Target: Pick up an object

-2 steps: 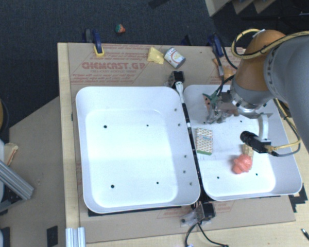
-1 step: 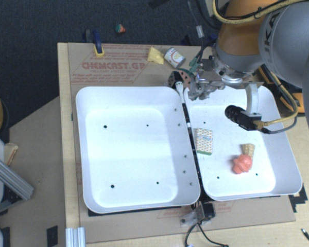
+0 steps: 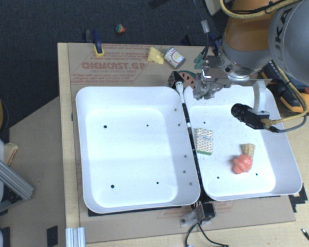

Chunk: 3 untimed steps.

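In the right bin (image 3: pixel 278 181) lie a flat rectangular packet with a pale patterned label (image 3: pixel 204 141) near the left wall and a pink ice-cream-like toy with a tan cone (image 3: pixel 242 160) toward the front right. My gripper (image 3: pixel 205 90) hangs at the bin's far left corner, above the white floor, well behind both objects. Nothing shows between its fingers. The grey arm with its orange band (image 3: pixel 252 22) rises behind it at the upper right.
The left bin (image 3: pixel 87 138) sits beside the right one, sharing a black divider with screws (image 3: pixel 189 138). Behind the bins on the cardboard lie a yellow scrap (image 3: pixel 155 56), a small white box (image 3: pixel 174 57) and a blue-yellow clamp (image 3: pixel 97 43). A black cable plug (image 3: pixel 250 116) hangs over the right bin.
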Each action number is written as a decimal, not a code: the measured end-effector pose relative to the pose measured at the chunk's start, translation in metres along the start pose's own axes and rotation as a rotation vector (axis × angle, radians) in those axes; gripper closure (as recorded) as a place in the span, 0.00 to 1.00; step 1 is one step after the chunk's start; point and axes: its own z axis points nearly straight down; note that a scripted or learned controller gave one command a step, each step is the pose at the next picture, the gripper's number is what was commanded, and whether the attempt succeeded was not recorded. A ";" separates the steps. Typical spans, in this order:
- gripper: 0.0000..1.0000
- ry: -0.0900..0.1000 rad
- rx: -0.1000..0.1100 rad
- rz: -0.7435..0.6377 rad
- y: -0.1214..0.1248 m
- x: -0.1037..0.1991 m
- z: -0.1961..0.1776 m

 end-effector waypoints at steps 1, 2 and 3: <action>1.00 0.002 -0.007 -0.004 0.007 0.047 -0.100; 1.00 -0.001 0.017 0.001 -0.040 0.059 -0.018; 1.00 0.006 -0.010 -0.006 -0.045 0.114 -0.148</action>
